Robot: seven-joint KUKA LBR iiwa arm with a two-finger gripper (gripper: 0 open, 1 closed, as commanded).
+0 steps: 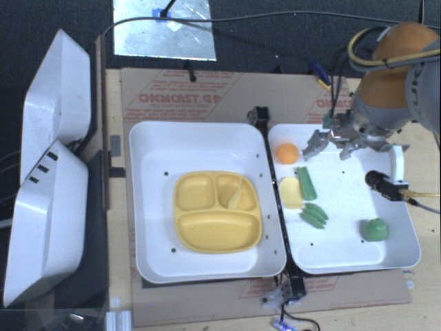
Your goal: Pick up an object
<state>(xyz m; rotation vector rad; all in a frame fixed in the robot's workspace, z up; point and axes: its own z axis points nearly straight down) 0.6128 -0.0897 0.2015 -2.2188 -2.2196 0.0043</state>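
Observation:
Several small objects lie in the right bin. An orange ball sits at its far left corner. Below it are a pale yellow piece, a dark green stick and a green pea pod. A round green object rests near the right wall. My gripper hovers over the far part of this bin, to the right of the orange ball. It is open, with nothing between its fingers.
The left bin holds a yellow divided plate. A black divider runs between the two bins. The arm's orange band and cables rise at the upper right. White housings stand at the far left.

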